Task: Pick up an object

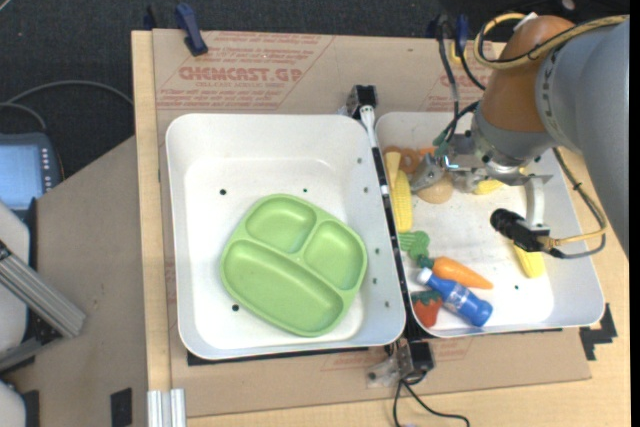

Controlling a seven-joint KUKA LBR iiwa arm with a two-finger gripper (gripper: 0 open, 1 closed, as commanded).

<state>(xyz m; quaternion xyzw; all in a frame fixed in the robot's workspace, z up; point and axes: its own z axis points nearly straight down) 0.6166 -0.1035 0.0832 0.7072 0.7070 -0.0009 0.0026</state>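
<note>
**Nearest pick: straight below the pincer, a shade toward the camera**

Hangs low over the far left part of the right bin (pixel 560 310), the pincer (pixel 436 172), reaching in from the right under the orange-banded wrist. Cannot tell from this slant whether wide or narrow; nothing seen held.

Directly beneath and slightly nearer the camera: a tan round piece (pixel 436 189), touching or all but touching the pincer's tip, too blurred to name. No clear long axis there, so probably no need to turn the wrist; judged a plain short drop.

Just to the left of that: a yellow corn cob (pixel 402 199), lying against the bin's left wall, long axis running far to near along that wall. For a grasp there, likely a small shift left and a closing across the cob's width, with the wall crowding one side.

Farther off, toward the near edge: a green piece (pixel 412 241), a carrot (pixel 464 271) lying roughly left to right, a blue bottle (pixel 462 301) slanting beside it, a yellow banana (pixel 529 261) on the right. All well apart from the pincer.

In the left bin (pixel 185 215), a green divided plate (pixel 295 262), far out of line for this move.
</note>
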